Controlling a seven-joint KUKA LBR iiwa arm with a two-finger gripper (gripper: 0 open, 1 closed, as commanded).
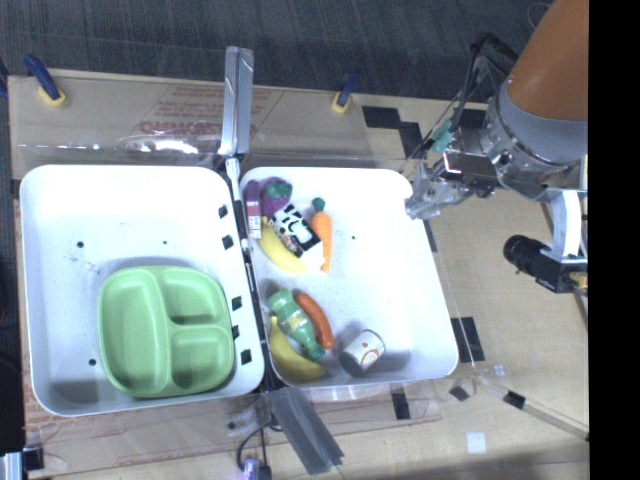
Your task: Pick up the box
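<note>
One box (291, 228), two bananas (282, 255), two carrots (324, 240) share the right bin (400, 268); jaws' (425, 200) state unclear.

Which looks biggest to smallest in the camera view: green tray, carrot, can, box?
1. Green tray, by far the largest.
2. Box, black and white, partly overlapping a banana.
3. Carrot and can look about alike in area; the carrot is longer and thinner, so no ranking between them.

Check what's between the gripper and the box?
In the camera view, the carrot and bare white bin floor lie between the gripper and the box.
</note>
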